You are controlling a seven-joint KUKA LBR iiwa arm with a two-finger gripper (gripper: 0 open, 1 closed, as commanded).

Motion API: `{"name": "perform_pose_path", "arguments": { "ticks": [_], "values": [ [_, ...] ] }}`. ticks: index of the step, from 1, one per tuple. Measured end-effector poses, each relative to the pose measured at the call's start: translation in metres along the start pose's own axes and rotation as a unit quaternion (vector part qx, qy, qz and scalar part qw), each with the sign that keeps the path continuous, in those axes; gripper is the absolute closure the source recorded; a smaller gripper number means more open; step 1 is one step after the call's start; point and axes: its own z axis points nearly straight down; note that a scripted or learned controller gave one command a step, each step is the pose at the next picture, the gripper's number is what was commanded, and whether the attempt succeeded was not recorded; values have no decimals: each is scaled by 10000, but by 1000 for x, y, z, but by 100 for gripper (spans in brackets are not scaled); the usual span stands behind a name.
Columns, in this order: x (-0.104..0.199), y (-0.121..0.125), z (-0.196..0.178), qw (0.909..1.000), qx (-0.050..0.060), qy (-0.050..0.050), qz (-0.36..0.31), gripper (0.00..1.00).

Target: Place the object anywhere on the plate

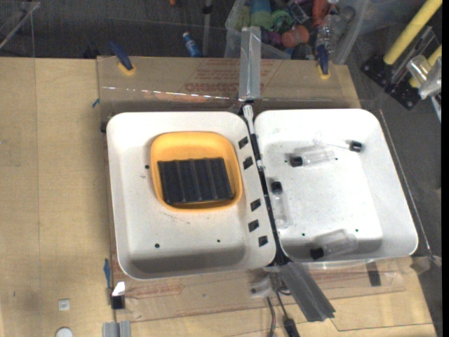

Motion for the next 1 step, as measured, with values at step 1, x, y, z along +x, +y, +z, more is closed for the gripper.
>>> {"name": "perform_pose_path", "arguments": {
  "ticks": [1],
  "values": [
    [-7,-1,-26,9885,21,8,-1513,100]
  ]
}}
